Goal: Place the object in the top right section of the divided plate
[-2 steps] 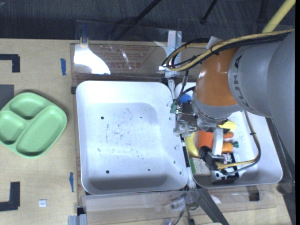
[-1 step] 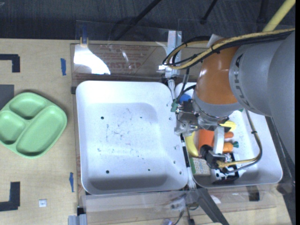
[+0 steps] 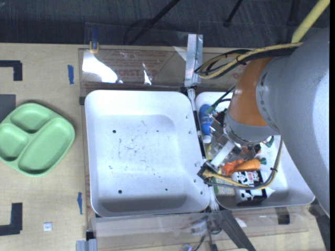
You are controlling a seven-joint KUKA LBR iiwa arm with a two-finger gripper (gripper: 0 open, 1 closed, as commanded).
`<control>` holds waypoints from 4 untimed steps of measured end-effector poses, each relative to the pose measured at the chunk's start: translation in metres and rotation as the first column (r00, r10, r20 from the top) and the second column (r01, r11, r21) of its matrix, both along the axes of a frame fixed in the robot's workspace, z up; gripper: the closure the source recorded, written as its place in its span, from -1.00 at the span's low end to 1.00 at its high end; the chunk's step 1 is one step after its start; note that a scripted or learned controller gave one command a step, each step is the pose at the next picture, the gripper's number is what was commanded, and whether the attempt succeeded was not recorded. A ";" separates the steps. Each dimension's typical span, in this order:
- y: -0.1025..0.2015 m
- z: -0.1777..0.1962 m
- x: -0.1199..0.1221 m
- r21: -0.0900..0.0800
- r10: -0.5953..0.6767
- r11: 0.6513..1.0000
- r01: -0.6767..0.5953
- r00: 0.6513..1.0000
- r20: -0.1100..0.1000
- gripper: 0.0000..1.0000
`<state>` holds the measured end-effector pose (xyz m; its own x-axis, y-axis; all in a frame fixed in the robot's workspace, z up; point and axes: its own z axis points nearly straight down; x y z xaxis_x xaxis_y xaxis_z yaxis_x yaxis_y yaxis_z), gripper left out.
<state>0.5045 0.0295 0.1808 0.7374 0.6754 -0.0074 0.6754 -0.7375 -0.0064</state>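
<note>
Arm bent low over the right bin (image 3: 293,192).

Your divided plate (image 3: 35,138) sits well left of the gripper (image 3: 230,158), beyond the left bin (image 3: 141,150). An orange object (image 3: 242,166) lies just beside the gripper; grip state you cannot tell.

Two shallow white bins stood side by side: the left bin (image 3: 104,114) at frame centre, the right bin (image 3: 293,184) toward the lower right. One green divided plate (image 3: 36,137), with three sections, lay at the left edge. One arm (image 3: 293,88) entered from the right. The small items in the right bin were too cluttered to count.
</note>
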 end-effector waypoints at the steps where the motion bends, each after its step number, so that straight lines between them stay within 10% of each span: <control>1: 0.054 -0.018 -0.008 -0.002 -0.004 1.000 0.004 1.000 0.004 1.00; 2: 0.121 -0.015 0.018 -0.002 0.080 0.997 -0.080 0.997 0.002 1.00; 3: 0.194 -0.094 -0.011 0.000 0.357 0.934 -0.357 0.934 0.011 1.00; 4: 0.096 0.059 -0.024 0.001 0.601 0.799 -0.601 0.799 0.004 1.00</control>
